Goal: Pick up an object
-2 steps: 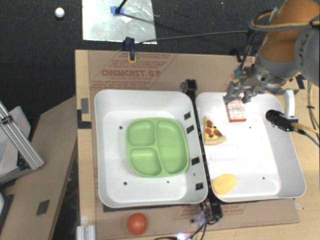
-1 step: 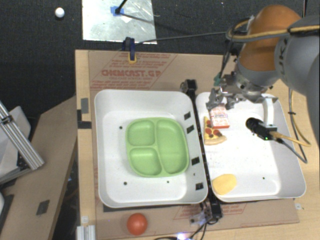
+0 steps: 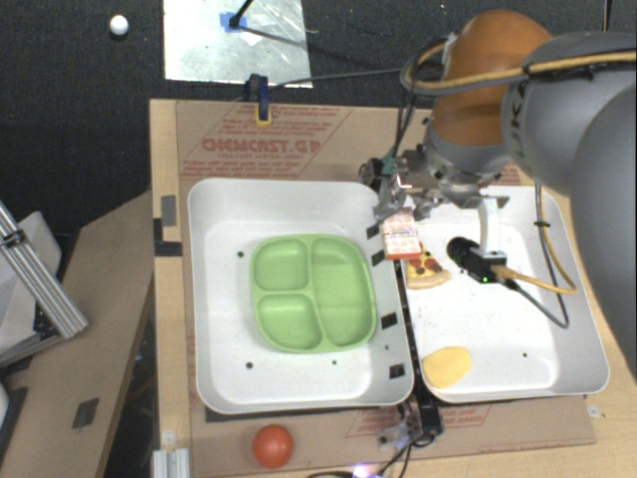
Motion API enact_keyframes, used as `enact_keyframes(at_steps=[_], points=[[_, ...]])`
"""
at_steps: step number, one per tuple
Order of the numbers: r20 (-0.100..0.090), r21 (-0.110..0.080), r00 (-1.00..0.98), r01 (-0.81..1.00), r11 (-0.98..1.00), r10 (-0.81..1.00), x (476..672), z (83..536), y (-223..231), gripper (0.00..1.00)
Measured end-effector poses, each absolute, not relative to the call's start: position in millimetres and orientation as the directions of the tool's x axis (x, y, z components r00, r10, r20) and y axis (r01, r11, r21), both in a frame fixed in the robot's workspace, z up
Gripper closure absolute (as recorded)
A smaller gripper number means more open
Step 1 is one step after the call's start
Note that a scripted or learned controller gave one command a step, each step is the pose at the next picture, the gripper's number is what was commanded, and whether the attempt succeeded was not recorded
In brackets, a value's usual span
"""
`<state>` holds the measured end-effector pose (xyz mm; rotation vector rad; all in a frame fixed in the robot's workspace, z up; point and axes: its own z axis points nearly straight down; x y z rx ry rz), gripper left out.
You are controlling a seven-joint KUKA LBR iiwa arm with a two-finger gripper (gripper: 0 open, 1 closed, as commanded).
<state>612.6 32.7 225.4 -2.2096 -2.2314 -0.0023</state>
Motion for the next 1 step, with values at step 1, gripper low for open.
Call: enact_keyframes(at_steps=[1], points=[[0.002, -0.001, -0.010, 1.000, 0.010, 1.000, 587.2, 227.1, 87.7, 1.00]])
